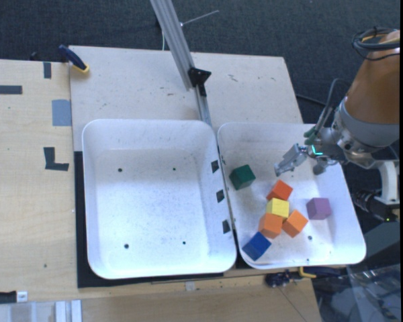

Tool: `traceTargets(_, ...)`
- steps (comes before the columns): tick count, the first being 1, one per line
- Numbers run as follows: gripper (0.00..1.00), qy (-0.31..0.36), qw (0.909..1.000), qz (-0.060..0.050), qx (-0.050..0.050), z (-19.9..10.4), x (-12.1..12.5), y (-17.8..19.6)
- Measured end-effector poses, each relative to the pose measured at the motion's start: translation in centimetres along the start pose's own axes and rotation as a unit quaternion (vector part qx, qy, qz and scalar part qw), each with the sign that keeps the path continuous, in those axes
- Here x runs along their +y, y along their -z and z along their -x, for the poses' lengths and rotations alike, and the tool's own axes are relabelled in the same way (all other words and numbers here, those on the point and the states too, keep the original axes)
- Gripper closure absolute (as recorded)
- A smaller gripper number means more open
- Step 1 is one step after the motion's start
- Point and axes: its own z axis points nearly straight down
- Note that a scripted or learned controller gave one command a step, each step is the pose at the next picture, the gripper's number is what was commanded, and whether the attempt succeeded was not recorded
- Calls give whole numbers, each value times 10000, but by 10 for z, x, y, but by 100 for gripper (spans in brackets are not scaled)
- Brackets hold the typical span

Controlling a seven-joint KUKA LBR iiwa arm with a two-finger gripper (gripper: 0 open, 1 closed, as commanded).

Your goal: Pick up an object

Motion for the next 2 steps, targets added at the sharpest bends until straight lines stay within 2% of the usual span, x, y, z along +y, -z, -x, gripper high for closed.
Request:
traceTargets(1,0,-9,10000,-24,0,1,6,-46)
traceTargets(2,0,-14,10000,-38,4,7,3,-109)
